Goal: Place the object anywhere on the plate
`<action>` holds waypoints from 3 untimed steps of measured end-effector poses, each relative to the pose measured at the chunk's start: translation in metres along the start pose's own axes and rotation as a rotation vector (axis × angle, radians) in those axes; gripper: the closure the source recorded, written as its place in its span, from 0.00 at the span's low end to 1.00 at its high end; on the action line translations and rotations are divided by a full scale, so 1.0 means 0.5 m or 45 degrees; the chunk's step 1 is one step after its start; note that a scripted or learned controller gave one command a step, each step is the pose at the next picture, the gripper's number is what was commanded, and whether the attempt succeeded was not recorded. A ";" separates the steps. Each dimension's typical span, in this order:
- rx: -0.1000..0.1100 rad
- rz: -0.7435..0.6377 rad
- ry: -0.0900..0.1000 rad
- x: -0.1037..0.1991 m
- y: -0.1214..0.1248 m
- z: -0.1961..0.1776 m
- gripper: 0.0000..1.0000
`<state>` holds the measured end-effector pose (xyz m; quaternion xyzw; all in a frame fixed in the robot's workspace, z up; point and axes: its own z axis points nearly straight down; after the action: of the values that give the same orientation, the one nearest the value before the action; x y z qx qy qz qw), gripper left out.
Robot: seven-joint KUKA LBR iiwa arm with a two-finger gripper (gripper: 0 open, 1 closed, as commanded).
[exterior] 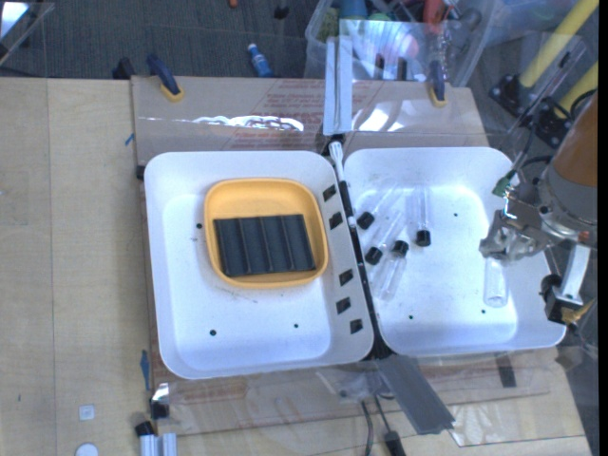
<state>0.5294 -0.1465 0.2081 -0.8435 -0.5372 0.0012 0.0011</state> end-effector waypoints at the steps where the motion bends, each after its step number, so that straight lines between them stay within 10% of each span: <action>1: -0.007 -0.320 -0.001 0.047 0.069 -0.103 1.00; 3: -0.009 -0.695 -0.002 0.151 0.184 -0.120 1.00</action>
<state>0.6448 -0.1167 0.2677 -0.6675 -0.7446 -0.0004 -0.0019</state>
